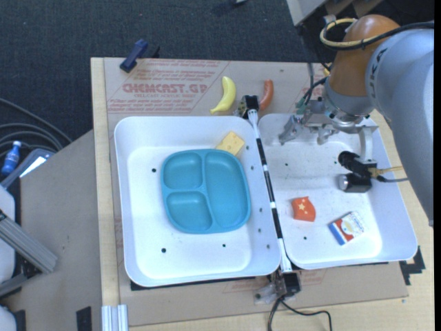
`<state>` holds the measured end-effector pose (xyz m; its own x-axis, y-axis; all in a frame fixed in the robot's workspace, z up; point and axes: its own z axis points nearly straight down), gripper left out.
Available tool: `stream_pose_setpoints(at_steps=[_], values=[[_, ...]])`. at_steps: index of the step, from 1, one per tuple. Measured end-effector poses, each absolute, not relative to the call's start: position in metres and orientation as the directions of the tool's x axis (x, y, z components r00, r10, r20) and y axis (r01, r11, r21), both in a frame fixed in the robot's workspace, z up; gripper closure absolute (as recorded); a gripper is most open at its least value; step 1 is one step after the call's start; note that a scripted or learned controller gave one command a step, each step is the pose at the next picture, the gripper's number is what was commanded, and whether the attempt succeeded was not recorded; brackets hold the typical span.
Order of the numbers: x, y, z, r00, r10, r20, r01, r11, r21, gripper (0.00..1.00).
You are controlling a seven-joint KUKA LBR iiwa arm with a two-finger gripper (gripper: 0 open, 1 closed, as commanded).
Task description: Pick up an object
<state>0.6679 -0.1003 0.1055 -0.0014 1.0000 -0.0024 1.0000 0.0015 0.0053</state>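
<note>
White right bin, nearest part: we count two loose things here, one small blue, white and red packet near the front right corner and one orange-red wedge-shaped piece just left of it, a little further back. The two lie near each other but apart.
White left bin: we see one turquoise divided plate with three compartments lying flat in the middle. One yellow block sits at the plate's far right edge, close to the bin's back wall; we cannot tell whether it touches the plate.
Divider: the two bins meet along a dark strip running from front to back.
Black fitting: we see one dark piece in the right bin's far half, towards the right; we cannot tell what it is.
Gripper: it hangs over the far left corner of the right bin, below the orange band of the grey arm. We cannot tell how it is set, and we see nothing in it.
Task things relative to gripper: the wedge-shaped piece and the packet lie well nearer to us than the gripper, apart from it; the packet is also to its right.
Bench behind the bins: we count one yellow banana and one orange-red carrot-like piece lying on the brown board, side by side but apart, just behind the bins' meeting corner.
Far left bench edge: one dark blue object.
</note>
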Motion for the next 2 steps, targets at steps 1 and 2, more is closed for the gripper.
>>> stream_pose_setpoints(at_steps=[1,2], values=[[0.603,-0.093,0.084,0.001,1.0,0.001,1.0,-0.001,-0.003,0.0],[0.667,-0.124,0.085,0.0,1.0,0.0,1.0,0.0,0.001,0.0]])
